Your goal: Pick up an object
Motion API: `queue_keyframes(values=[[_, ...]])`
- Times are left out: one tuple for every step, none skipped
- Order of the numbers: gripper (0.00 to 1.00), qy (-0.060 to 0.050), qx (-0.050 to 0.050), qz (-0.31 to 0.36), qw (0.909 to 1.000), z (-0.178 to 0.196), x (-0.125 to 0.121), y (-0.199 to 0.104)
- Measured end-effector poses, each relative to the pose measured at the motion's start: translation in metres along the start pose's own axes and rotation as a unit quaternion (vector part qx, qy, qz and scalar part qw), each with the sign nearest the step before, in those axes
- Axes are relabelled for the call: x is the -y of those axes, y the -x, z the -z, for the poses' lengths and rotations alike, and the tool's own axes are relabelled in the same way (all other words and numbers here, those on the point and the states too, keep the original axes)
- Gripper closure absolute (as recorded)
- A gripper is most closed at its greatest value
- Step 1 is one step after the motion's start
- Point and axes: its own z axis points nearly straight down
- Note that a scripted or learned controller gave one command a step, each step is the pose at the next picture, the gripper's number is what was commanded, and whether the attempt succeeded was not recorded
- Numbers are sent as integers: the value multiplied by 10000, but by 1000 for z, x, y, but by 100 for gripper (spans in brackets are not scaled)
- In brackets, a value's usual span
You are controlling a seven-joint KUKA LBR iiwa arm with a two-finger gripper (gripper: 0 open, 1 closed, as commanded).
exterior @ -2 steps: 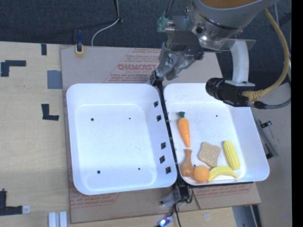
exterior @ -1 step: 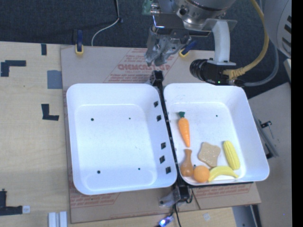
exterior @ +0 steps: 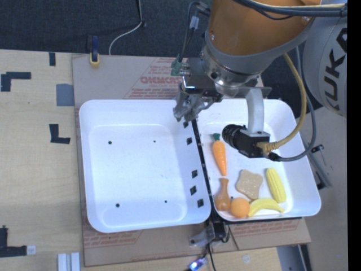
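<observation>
two bins (exterior: pixel 90 151), one carrot (exterior: pixel 219 157), corn (exterior: pixel 275 184), banana (exterior: pixel 265 207), orange (exterior: pixel 240 208), bread (exterior: pixel 249 183)

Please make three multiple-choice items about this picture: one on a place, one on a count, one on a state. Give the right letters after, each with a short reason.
1. Where does the orange plastic carrot with the green top lie?
A. in the left white bin
B. in the right white bin
C. on the cardboard sheet outside the bins

2. How many toy foods lie in the right white bin?
A. three
B. six
C. nine

3. How does the yellow plastic corn cob lie?
A. flat on the bin floor
B. propped upright against the wall
C. stacked on the carrot

Answers:
1. B, because the carrot lies just right of the divide between the bins.
2. B: carrot, corn cob, tan bread slice, yellow banana, round orange fruit and tan gourd-shaped piece.
3. A, because it rests lengthwise near the right wall, apart from the carrot.
</observation>
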Motion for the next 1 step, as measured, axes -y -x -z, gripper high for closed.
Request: queue_keyframes(values=[[100,76,-31,21,10000,52,18,-12]])
